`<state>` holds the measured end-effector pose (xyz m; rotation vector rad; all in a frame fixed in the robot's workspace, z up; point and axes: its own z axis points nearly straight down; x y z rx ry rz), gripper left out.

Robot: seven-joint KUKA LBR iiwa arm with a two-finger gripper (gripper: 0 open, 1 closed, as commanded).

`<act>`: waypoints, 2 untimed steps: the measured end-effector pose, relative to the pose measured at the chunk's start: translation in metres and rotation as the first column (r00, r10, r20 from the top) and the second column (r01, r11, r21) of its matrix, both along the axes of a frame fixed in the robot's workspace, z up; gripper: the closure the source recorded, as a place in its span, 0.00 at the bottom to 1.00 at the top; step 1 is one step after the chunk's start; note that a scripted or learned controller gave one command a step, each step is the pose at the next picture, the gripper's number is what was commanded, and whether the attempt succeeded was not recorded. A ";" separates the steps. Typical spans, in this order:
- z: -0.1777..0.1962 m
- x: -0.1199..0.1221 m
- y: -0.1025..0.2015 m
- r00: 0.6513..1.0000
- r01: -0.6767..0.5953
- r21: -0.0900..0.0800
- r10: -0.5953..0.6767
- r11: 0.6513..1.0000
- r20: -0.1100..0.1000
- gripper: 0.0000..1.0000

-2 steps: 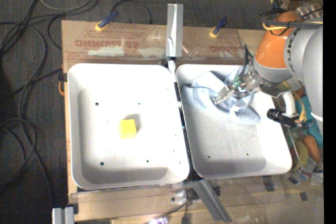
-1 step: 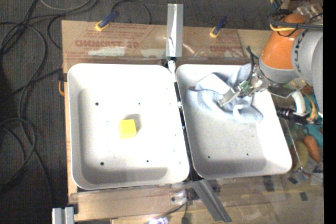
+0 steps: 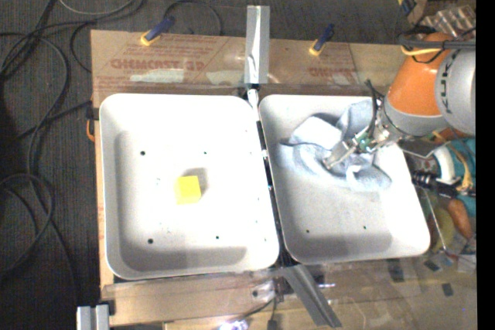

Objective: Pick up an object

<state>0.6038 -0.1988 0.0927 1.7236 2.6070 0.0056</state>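
Note:
A pale blue-grey cloth (image 3: 321,137) lies crumpled in the right bin (image 3: 348,239), spread across its far half. My gripper (image 3: 340,156) is down in that bin, pressed into the cloth near its middle, with folds of fabric bunched around the metal tips. A small yellow block (image 3: 189,189) rests alone on the floor of the left bin (image 3: 139,243), well away from the gripper.
The arm's orange band (image 3: 414,93) hangs over the right bin's far right corner. A metal post (image 3: 257,42) stands behind the seam between the bins. Cluttered tools and cables (image 3: 452,189) lie beside the right bin's right edge. Blue clamps (image 3: 157,31) hold the board's back edge.

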 end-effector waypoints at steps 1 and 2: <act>0.009 0.001 0.002 1.000 -0.001 0.003 0.001 1.000 0.003 1.00; 0.089 0.016 0.059 0.998 -0.066 0.006 0.066 0.998 -0.014 1.00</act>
